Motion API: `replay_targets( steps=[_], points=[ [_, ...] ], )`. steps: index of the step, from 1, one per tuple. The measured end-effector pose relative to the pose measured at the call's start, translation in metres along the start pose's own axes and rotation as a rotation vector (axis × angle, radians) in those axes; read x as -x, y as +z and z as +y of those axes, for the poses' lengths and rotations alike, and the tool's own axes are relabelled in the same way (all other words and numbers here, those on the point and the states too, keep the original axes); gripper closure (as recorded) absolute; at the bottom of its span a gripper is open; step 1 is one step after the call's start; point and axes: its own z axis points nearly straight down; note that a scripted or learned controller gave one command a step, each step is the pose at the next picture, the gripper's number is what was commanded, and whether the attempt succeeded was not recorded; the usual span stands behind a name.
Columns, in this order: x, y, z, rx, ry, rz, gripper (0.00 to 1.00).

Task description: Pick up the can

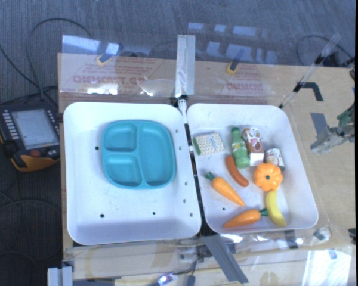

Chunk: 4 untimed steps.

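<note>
Can [274, 158] in right bin [298, 131], just above orange pumpkin [268, 176]. Jaws well apart from it, over surface [335, 183]; open or closed, impossible to tell.

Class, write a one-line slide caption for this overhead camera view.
Blue divided plate in the left bin; toy food and a small can in the right bin.

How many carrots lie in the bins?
2, both in the right bin: one carrot left of the pumpkin, another carrot near the front, beside the banana.
</note>
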Motion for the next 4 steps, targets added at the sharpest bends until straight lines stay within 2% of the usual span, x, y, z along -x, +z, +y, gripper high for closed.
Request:
replay_targets(
  steps=[1, 4],
  points=[
    [-0.008, -0.002, 0.008, 0.005, -0.11, -0.002, 1.0],
    [-0.008, -0.026, 0.013, -0.001, -0.113, -0.003, 1.0]
  ],
)
